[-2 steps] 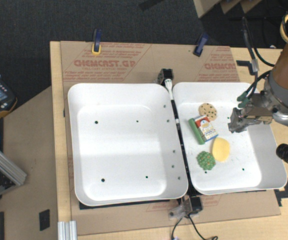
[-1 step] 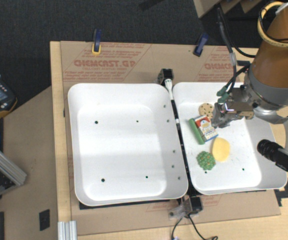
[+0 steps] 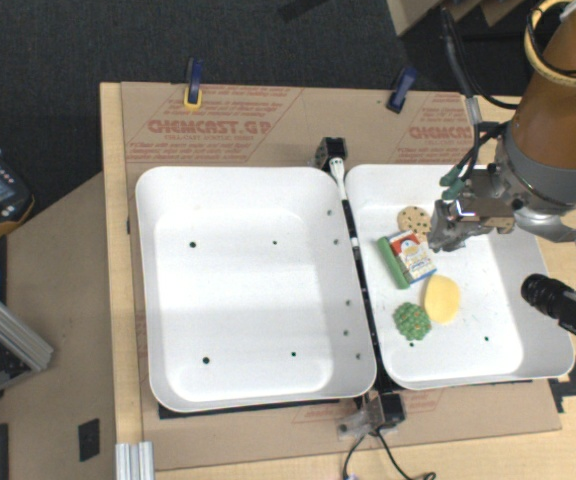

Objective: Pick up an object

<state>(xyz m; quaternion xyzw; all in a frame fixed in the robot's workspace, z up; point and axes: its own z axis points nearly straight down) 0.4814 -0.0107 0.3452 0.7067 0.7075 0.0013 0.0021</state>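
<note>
The right bin (image 3: 513,348) holds several small items: a round tan cookie (image 3: 412,219), a small carton with a green side and a red and blue label (image 3: 406,258), a yellow lemon-like piece (image 3: 442,299) and a bumpy green piece (image 3: 411,321). My gripper (image 3: 442,236) hangs over the upper part of this bin, just right of the cookie and above the carton's right end. Nothing shows between its fingers.
The left bin (image 3: 168,268) lies beside the right one, with a black divider strip (image 3: 353,258) between them. Blue clamps (image 3: 193,80) (image 3: 401,86) hold the cardboard base at the back. A black fitting (image 3: 558,303) juts in at the right edge.
</note>
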